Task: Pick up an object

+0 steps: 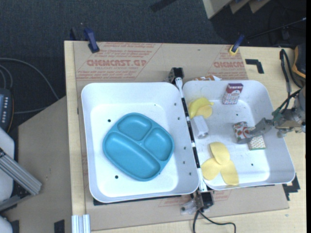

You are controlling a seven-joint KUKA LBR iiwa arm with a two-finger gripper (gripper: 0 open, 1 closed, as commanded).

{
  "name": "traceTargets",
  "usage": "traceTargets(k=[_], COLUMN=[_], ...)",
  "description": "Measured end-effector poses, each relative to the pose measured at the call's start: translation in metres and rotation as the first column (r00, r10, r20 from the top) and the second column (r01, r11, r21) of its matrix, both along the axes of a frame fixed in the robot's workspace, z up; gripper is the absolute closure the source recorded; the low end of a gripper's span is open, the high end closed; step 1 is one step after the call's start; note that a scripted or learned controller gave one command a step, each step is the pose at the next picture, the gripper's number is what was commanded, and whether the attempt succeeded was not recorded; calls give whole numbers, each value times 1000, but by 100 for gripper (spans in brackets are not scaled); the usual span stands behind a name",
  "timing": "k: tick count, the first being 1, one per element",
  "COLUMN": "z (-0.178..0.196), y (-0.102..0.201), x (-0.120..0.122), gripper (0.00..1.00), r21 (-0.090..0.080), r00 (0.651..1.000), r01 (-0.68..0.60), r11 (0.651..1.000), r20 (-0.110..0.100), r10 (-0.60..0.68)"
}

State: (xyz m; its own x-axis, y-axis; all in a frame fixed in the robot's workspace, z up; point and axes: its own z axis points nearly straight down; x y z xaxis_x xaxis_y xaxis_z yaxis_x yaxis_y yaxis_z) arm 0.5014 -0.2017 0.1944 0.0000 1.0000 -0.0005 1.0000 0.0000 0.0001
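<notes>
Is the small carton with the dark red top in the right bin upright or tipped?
Upright, it appears. The carton stands on its base near the right bin's far wall, with its dark red top uppermost and white sides below.

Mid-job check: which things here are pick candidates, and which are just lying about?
Job:
gripper
small can
small carton
white cylinder
yellow pieces
patterned packet

Lying about:
blue divided plate
blue clamp

Two white bins [97,101], one blue divided plate [138,145], two small cartons [233,93], several yellow pieces [219,161].
</notes>
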Motion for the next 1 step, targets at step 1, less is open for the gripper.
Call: traceTargets(k=[1], z=[-74], y=[72], x=[18], gripper=[0], r21=[3], r00=[1000], r01=[-2], r11=[1000], r20=[-2], r10=[2])
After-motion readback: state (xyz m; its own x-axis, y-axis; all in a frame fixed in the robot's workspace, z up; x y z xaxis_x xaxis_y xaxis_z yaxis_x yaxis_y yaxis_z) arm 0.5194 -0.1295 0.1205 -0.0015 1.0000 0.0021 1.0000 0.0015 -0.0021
